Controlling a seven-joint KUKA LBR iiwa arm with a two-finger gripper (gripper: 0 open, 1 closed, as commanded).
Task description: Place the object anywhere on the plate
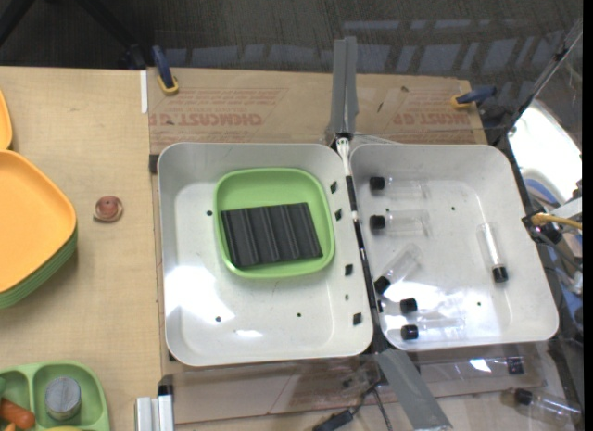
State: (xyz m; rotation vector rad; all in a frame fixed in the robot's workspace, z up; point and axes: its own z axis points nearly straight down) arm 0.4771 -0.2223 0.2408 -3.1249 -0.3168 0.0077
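Pincer state: cannot tell. Green plate (273,223) sits in left bin (185,309), carrying a dark ribbed block (270,234). Clear vials (491,251) lie scattered in right bin (519,313). Risk: slick round vials may roll or slip on grasping; neighbours crowd the lower cluster (422,318).

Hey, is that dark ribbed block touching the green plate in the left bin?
Touching. The camera view shows the dark ribbed block lying flat on the green plate, inside its raised rim, in the left bin.
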